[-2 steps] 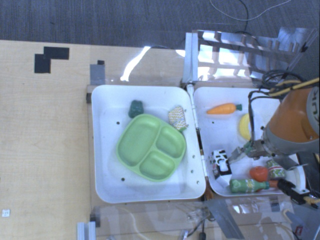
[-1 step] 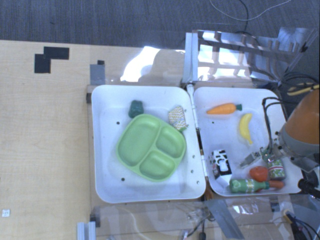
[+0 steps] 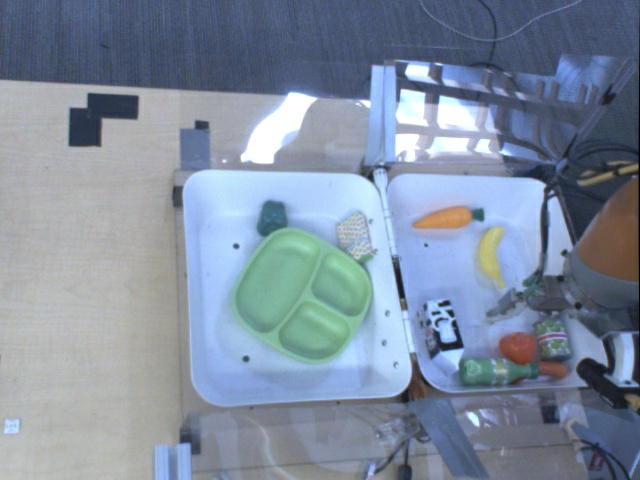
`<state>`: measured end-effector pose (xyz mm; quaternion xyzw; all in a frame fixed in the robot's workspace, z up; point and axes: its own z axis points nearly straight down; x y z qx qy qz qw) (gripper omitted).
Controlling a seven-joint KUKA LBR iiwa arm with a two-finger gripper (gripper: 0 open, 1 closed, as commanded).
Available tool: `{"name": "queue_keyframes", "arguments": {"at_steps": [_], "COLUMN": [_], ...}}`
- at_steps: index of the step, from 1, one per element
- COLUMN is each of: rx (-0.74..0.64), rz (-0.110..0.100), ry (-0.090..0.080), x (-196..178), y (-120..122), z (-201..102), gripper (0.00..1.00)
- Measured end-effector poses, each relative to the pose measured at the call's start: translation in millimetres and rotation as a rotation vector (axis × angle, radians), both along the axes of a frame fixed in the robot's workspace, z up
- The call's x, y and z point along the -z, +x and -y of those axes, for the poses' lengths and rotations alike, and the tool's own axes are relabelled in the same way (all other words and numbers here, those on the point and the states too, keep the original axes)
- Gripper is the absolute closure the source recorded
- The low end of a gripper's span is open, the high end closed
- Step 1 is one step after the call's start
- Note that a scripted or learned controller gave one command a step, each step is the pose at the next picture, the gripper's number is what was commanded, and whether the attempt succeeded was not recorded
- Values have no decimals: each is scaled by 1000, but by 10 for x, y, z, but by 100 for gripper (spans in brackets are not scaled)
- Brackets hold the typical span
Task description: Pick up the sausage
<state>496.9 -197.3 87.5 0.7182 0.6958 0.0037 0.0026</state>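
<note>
1. Gripper (image 3: pixel 517 301) is seen low over right bin (image 3: pixel 440 258), near its right wall; finger state cannot be told.
2. Sausage (image 3: pixel 549 370) is located at near-right corner, beside green bottle (image 3: pixel 495 371) & red tomato (image 3: pixel 517 347).
3. Green plate (image 3: pixel 303 294) is held in left bin (image 3: pixel 215 268).

Bins (image 3: pixel 200 298) glossy white plastic; divided plate (image 3: pixel 303 294) matt green plastic; bench (image 3: pixel 90 268) pale smooth wood; frame (image 3: pixel 470 98) shiny metal.
</note>
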Motion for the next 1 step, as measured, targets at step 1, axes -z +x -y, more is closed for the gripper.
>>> {"name": "queue_keyframes", "arguments": {"at_steps": [1], "rx": [-169], "rz": [7], "ry": [-8], "x": [-5], "y": [-36], "z": [-15], "gripper": [0]}}
